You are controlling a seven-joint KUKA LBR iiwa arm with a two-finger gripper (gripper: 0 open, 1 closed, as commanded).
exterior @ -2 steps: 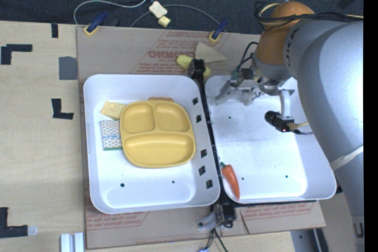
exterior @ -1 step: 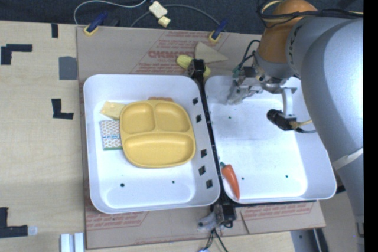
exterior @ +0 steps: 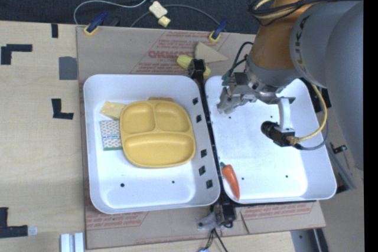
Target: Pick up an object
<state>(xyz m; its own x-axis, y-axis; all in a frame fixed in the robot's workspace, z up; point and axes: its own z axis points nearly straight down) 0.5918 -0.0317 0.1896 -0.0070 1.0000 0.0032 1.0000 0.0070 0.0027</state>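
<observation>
Pincer (exterior: 227,102) sits low over the right bin (exterior: 295,186), near its 10 o'clock corner, just beside the divider between the 2 bins. We see nothing between its tips; how far they stand apart we cannot tell. Grey arm (exterior: 331,50) with orange band (exterior: 274,38) comes in from 2 o'clock. Orange carrot (exterior: 230,180) lies at the right bin's 7 o'clock corner, against the wall, well apart from the pincer. Left bin (exterior: 100,186) holds a yellow divided tray (exterior: 157,133), 3 compartments, near center. At the tray's 9 o'clock we see a patterned sponge (exterior: 110,134) and a pale yellow piece (exterior: 110,108) touching its edge. Both bins rest on the counter (exterior: 35,150).
</observation>
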